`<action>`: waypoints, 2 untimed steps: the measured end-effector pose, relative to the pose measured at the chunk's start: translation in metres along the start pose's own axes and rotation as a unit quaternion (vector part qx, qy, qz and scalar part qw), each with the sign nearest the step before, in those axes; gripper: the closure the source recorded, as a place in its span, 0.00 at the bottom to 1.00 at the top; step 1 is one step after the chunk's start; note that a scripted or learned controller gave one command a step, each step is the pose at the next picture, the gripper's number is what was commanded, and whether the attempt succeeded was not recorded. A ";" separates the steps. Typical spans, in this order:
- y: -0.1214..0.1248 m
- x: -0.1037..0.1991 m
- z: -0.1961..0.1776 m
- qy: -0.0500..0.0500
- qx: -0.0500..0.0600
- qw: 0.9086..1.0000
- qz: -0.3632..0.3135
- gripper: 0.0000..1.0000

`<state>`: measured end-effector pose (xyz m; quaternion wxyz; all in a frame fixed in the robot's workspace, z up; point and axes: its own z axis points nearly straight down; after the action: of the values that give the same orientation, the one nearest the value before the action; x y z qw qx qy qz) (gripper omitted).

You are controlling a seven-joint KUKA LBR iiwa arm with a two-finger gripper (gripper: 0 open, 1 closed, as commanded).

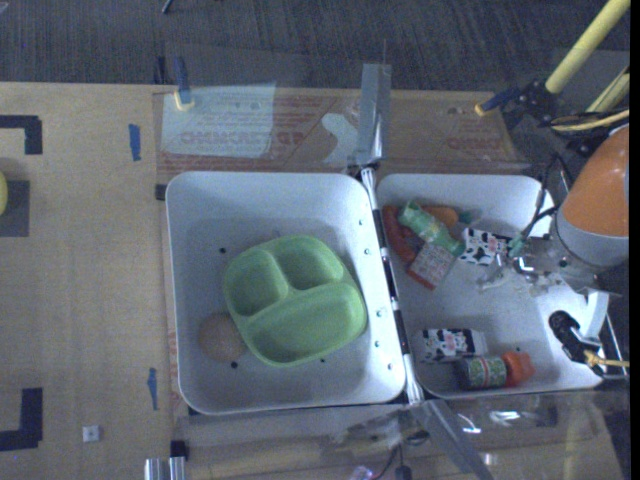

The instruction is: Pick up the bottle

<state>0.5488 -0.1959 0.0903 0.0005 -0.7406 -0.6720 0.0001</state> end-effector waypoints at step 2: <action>-0.032 -0.020 -0.157 -0.002 -0.002 1.000 0.027 1.00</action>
<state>0.5147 -0.2127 0.2472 -0.0021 -0.7582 -0.6520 -0.0001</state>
